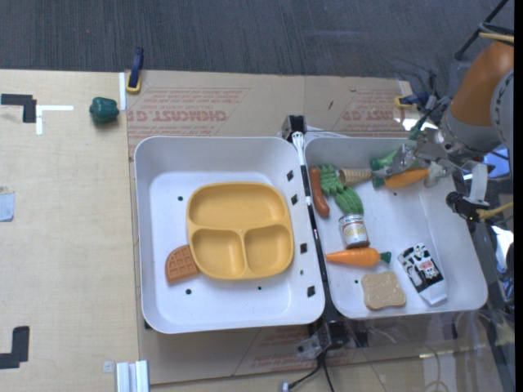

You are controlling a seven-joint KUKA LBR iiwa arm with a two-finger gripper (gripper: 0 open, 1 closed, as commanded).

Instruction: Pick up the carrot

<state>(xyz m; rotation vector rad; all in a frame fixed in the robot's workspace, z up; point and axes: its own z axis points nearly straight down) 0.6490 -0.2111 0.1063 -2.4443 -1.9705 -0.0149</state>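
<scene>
Jaws [406,167] were clamped on a small orange carrot with green top [398,175], grey arm [478,96] reaching over the right white bin [458,251].

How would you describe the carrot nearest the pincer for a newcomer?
Start at the right-hand white bin, then go to its far side where the grey arm comes in. The carrot lies there right by the pincer; the other carrot lies nearer, between a small jar and a bread slice.
</scene>
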